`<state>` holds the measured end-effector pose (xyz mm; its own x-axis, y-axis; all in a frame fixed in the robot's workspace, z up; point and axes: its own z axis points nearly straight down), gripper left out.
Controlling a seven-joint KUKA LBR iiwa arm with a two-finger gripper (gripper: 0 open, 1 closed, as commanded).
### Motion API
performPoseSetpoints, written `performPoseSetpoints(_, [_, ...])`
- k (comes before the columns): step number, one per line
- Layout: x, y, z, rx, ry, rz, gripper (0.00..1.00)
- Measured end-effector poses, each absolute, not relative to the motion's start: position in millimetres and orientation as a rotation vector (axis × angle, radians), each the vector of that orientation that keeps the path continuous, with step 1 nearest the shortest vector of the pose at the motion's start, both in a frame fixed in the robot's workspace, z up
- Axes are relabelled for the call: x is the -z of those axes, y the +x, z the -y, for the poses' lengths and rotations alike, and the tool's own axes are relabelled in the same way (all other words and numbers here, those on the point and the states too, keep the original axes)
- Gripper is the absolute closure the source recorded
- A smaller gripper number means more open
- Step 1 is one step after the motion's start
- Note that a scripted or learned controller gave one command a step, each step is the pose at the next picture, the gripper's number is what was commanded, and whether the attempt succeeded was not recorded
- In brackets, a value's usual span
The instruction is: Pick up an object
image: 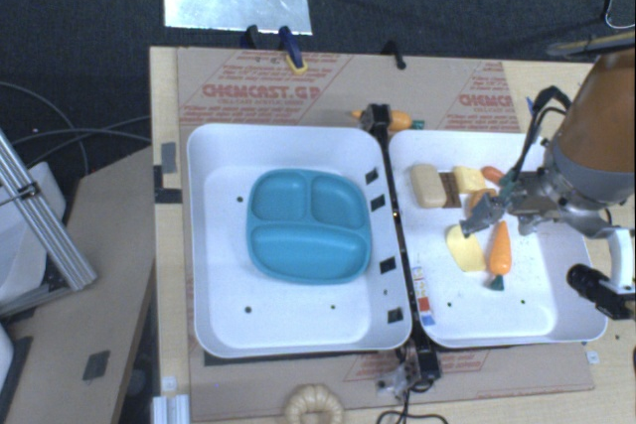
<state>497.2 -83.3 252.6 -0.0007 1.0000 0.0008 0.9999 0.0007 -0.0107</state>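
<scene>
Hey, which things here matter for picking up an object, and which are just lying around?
Job in hand:
gripper
carrot
yellow piece
tan block
right bin

Lying about:
blue divided plate
left bin
blue clamp
rope ring

We see the arm as a thick rounded body, orange-brown above and grey below near the wrist. A black cable loops along its side. The gripper is grey metal with slim dark fingers, and a black block sits below the wrist.
</scene>
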Motion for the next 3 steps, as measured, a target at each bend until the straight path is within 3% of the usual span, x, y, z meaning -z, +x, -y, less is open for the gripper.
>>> performPoseSetpoints(1, [-258.5, 499.2, 83.1, 0.002, -2.219, 2.226, 0.00])
performPoseSetpoints(2, [-199.4, 492.9, 80.9, -0.001, -2.219, 2.222, 0.00])
performPoseSetpoints(3, [-150.8, 500.5, 86.8, -0.002, -2.219, 2.221, 0.00])
